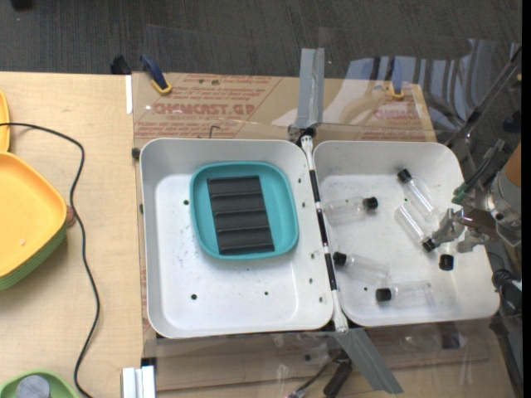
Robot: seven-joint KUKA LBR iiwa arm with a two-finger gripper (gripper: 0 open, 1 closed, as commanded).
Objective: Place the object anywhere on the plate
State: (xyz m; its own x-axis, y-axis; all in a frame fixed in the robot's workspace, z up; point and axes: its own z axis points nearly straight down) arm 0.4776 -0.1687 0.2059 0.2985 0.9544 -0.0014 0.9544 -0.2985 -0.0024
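The claw [455, 232] sits low at the right edge of the right bin [398, 309], just above its floor, and its metal parts are too blurred and cluttered to tell whether it is wide or narrow, or whether anything lies in it. Right by it rests a clear plastic tube with a black cap [417, 226], one of several such tubes scattered over this bin: another tube [414, 188] lies toward the far right corner, one [348, 209] near the middle divider, one [355, 263] lower down by the divider, and one [405, 293] near the front wall. A loose black cap [446, 262] lies just below the claw. The left bin [166, 247] holds the teal plate [284, 214], a rounded square dish with a dark ribbed insert [240, 215] in its middle, well apart from the tubes. On the wooden counter [91, 305] to the left stand stacked yellow dishes [25, 218], with a black cable [83, 222] curving past them.
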